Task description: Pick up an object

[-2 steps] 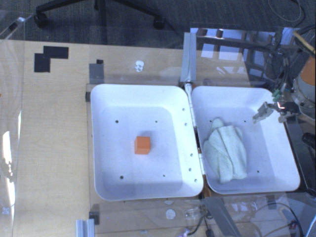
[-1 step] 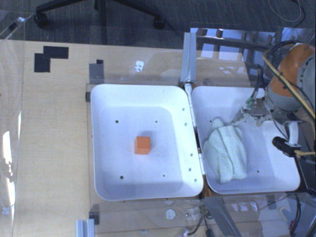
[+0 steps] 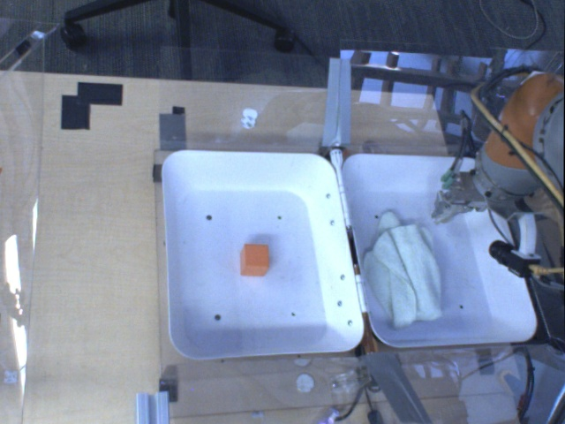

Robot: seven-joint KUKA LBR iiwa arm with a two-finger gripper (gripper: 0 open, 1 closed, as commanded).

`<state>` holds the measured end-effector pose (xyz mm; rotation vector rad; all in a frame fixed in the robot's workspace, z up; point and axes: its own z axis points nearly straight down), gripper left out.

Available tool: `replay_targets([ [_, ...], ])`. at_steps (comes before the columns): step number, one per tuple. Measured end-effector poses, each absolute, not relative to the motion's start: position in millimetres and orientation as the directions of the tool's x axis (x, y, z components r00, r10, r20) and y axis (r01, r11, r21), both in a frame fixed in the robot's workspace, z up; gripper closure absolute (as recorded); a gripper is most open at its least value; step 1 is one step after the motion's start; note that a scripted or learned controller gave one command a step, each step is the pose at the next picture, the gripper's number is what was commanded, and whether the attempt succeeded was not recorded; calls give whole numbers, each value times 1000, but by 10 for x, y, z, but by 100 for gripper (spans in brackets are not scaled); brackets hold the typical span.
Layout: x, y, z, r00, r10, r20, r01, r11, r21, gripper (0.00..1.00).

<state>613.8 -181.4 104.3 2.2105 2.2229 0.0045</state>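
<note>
Orange cube [image 3: 255,260] is seen lying near the middle of the left bin [image 3: 190,325], left of frame centre, alone on the white floor and apart from every wall. A pale folded cloth [image 3: 404,272] is found in the right bin [image 3: 494,329], bunched against that bin's left side, just beside the divider where the two bins meet. The hand [image 3: 452,203] is held over the upper part of the right bin, above and to the right of the cloth, apart from it and well apart from the cube. Whether its fingers are spread or pressed together cannot be told, since they are small and blurred against the bin; nothing is seen between them. The grey arm with its orange band [image 3: 521,126] is seen at the right edge of the frame. Both bins are carried on a light wooden tabletop [image 3: 88,254].
</note>
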Motion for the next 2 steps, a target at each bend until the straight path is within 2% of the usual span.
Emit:
replay_targets([
  [1, 6530, -1609, 1944, 174, 985, -2, 985, -174, 3, 100],
  [2, 6228, -1304, 2029, 366, 931, -1, 931, -366, 0, 100],
])
